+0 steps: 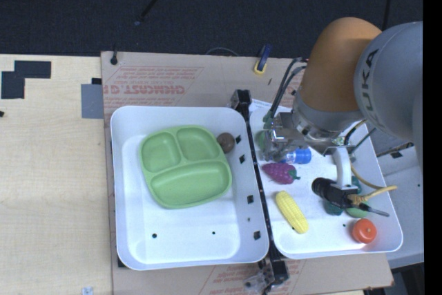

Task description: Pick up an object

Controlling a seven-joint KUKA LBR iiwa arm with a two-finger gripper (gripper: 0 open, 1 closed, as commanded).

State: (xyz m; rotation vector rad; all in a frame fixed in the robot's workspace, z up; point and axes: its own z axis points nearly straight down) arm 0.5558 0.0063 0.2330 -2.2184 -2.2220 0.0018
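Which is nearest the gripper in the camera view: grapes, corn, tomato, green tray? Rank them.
From the gripper:
1. Grapes, just below it in the right bin.
2. Corn, further toward the near edge of that bin.
3. Green tray and tomato: too close to call; the tray lies in the left bin, the tomato in the right bin's near corner.

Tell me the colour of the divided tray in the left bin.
Light green, clearest in the camera view: divided tray.

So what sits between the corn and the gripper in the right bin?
In the camera view, a purple grape bunch lies between the yellow corn and the gripper, in the right bin.
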